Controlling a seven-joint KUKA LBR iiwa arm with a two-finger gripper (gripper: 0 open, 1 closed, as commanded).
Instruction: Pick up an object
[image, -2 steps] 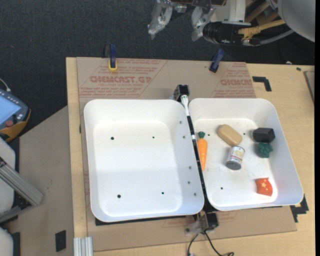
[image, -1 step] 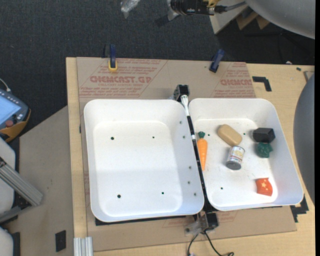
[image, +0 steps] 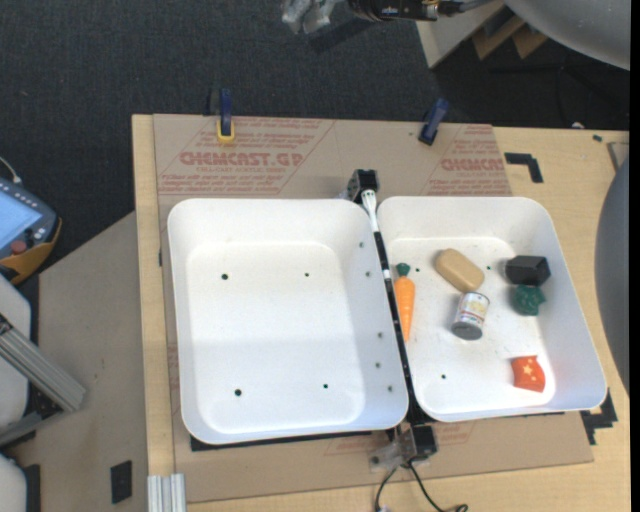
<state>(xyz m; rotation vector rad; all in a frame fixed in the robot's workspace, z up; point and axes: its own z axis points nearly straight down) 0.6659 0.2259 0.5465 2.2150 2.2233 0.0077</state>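
The right bin (image: 575, 330) holds a carrot (image: 404, 304), a tan block (image: 458, 269), a can (image: 469, 315), a black block (image: 526, 269), a green toy (image: 528, 298) and a red toy (image: 529, 373). The claw (image: 308, 14) is blurry at the top, above the bench, so I cannot tell how it is set.

Brown board (image: 300, 150), two blue clamps (image: 225, 112), dark carpet (image: 100, 60)

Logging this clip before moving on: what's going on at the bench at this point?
Nothing is being handled right now. The gripper sits blurred at the top edge of the view, well away from both bins. The right bin holds six things: a carrot by the divider, a tan block, a small can, a black block, a green piece and an orange-red piece. All lie untouched.
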